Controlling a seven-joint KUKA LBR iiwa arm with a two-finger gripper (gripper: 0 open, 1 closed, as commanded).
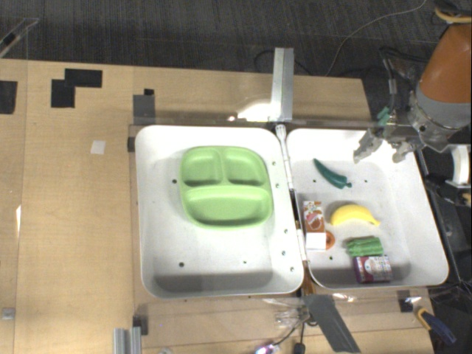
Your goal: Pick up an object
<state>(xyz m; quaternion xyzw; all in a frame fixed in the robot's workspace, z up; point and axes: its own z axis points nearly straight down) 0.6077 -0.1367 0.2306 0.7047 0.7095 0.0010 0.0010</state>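
We see the end effector (383, 148) spread wide, holding nothing, above the right bin's (413, 198) far side, near the green pepper (331, 173).

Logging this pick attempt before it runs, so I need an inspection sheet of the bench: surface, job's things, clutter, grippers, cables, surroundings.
Surface: wooden bench bearing the left bin and right bin.
Job's things: in the right bin, a dark green pepper, yellow banana, small carton, green packet, purple can.
Clutter: green divided plate in the left bin.
Grippers: gripper over the right bin's far right corner, jaws spread apart, nothing between them.
Cables: thin cable on the floor beyond the bench.
Surroundings: dark carpet; black markers on the bench.
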